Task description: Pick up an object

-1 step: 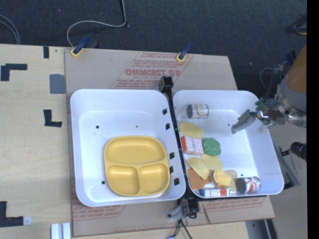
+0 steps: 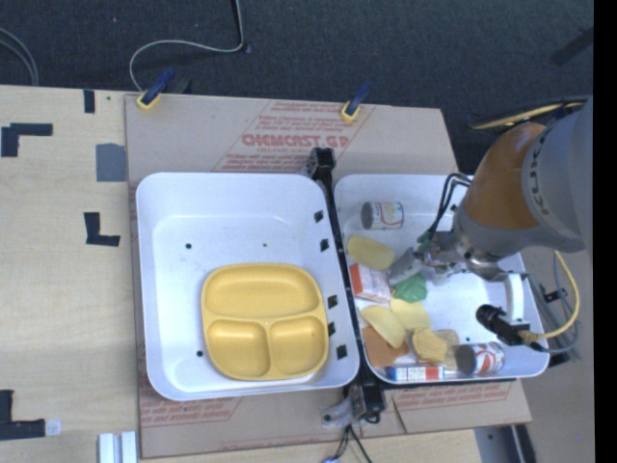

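Yellow plastic, a divided plate (image 2: pixel 263 318) with three compartments, lies in the left bin (image 2: pixel 174 220). Brown cardboard lies under both bins on a pale wooden tabletop (image 2: pixel 48 287), with dark carpet beyond. In the right bin (image 2: pixel 424 186) a green object (image 2: pixel 412 288) lies among pale yellow pieces (image 2: pixel 371 253), a small can (image 2: pixel 383 215) and a flat red-and-white packet (image 2: pixel 368 282). The end effector (image 2: pixel 416 263) sits just above the green object, touching or nearly so; whether it is open or closed cannot be told.

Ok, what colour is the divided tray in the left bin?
Yellow. The divided tray is plain yellow with three compartments, seen clearly in the camera view.
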